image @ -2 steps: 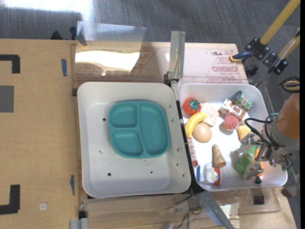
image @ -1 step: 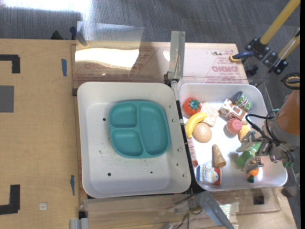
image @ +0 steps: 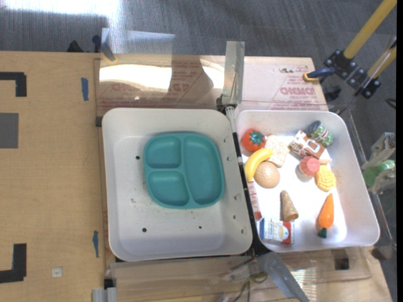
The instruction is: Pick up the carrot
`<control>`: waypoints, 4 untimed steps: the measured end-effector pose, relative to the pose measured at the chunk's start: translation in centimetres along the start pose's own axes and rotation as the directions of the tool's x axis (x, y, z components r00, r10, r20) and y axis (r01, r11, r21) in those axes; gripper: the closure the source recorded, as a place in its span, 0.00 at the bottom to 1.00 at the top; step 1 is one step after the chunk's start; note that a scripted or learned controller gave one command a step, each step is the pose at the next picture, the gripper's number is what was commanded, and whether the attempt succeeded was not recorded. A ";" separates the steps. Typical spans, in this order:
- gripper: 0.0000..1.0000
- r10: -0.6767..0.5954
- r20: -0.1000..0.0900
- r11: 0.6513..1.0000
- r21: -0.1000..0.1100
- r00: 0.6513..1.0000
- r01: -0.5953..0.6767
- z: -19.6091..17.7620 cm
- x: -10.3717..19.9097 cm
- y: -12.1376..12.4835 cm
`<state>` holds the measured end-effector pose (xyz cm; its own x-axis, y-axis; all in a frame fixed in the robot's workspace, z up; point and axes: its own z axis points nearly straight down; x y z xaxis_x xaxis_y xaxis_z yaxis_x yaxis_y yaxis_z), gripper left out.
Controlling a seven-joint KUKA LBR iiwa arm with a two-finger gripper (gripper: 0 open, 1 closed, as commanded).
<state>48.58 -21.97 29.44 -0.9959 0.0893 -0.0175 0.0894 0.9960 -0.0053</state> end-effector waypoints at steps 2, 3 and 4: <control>1.00 -0.403 -0.015 0.915 -0.016 0.915 0.403 5.9 0.3 -0.2; 1.00 -0.404 -0.003 0.915 -0.006 0.915 0.404 4.4 -0.2 -0.1; 1.00 -0.405 0.004 0.914 -0.003 0.914 0.405 3.3 -0.4 0.0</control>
<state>49.04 -22.05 26.13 -0.9465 -0.3222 -0.0176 -0.3221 0.9467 -0.0093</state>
